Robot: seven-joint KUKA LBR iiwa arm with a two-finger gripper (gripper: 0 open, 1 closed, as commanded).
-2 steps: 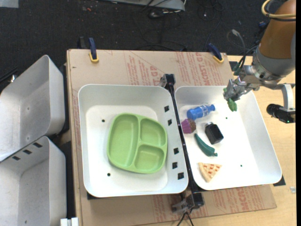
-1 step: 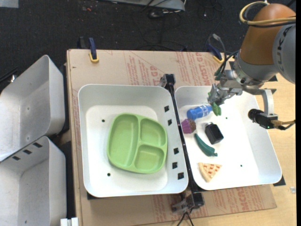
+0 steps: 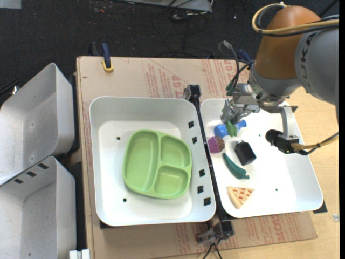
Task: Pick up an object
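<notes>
End effector (image 3: 233, 124) down in right bin (image 3: 302, 190), over blue toy (image 3: 221, 130); can't tell whether it's grasping. Green tray (image 3: 157, 164) in left bin (image 3: 108, 144).

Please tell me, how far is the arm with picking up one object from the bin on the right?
Nothing looks picked up yet. The two-finger gripper is low over the right white bin, at a small green object and a blue toy piece; a grasp cannot be confirmed. The purple ball, black block, dark green curved piece and pizza slice toy lie in the bin. Grasping and lifting remain.
</notes>
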